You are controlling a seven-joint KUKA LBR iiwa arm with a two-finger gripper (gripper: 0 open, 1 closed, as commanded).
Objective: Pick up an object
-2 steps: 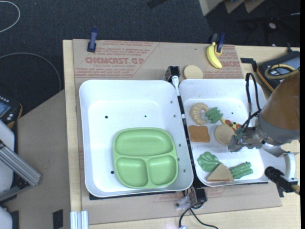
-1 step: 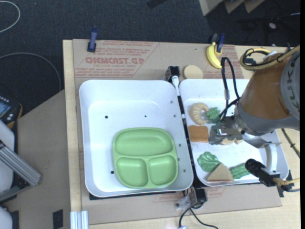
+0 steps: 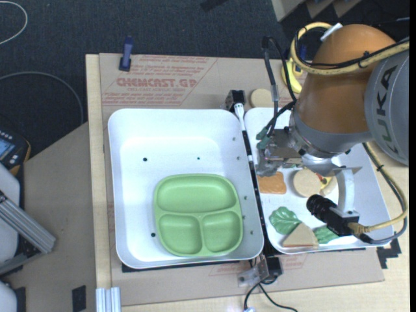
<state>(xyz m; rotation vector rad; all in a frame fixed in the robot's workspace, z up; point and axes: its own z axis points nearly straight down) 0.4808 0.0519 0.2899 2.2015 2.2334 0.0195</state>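
Arm: grey with an orange band [image 3: 338, 77], it reached in from the right, high over the far half of the right bin.
Gripper: the gripper [image 3: 268, 158] hung low by the right bin's left wall, just above the orange piece; whether it was open or closed could not be told.
Left bin: the shallow white left bin [image 3: 123, 174] held one pale green plastic plate with three compartments [image 3: 197, 213], in its near half.
Right bin: the shallow white right bin [image 3: 380, 194] held a flat orange rectangular piece [image 3: 273, 184], a cream round disc [image 3: 303, 183] just beside it, a green leaf-shaped piece [image 3: 284, 218] and a tan wedge [image 3: 300, 238], with perhaps another green scrap [image 3: 327, 234], half hidden.
Edges: the bins met along one wall; the orange piece lay close to it, and the wedge lay at the near rim.
Open room: the left bin's far floor and the right bin's right side.
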